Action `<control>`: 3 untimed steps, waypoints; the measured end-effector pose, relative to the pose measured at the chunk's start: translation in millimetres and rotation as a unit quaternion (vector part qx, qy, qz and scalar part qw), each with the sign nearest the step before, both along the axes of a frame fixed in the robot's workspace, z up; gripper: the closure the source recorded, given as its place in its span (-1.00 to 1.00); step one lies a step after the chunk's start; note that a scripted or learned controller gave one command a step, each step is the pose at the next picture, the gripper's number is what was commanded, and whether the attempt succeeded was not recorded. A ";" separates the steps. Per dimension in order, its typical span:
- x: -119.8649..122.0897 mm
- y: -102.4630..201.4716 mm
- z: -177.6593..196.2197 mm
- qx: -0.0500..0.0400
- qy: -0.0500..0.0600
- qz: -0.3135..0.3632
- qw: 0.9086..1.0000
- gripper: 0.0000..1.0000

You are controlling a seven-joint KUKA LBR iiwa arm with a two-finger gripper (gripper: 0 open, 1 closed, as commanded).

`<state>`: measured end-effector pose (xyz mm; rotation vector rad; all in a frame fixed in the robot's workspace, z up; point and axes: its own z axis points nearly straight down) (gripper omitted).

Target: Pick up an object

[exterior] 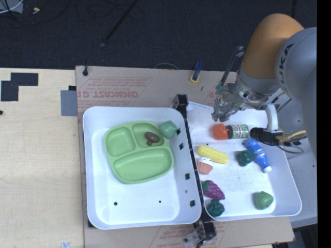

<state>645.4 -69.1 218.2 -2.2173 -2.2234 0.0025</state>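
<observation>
Two white bins [98, 190]; one green tray [138, 152]; nine small toys [213, 154].

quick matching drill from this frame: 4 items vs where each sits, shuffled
Items:
1. brown toy
2. corn cob
3. green pepper
4. grape bunch

Places:
A. right bin, near-right corner
B. green divided tray, upper-right compartment
C. right bin, near the divider, low
D. right bin, middle, below the bottle

Pairs: 1-B, 2-D, 3-A, 4-C
</observation>
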 end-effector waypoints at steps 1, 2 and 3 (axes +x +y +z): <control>-13.9 -3.5 11.4 0.000 0.000 -0.001 1.000 1.00; -4.7 -6.8 18.2 0.000 -0.001 0.000 1.000 1.00; -8.4 1.8 0.4 0.000 0.001 -0.001 1.000 1.00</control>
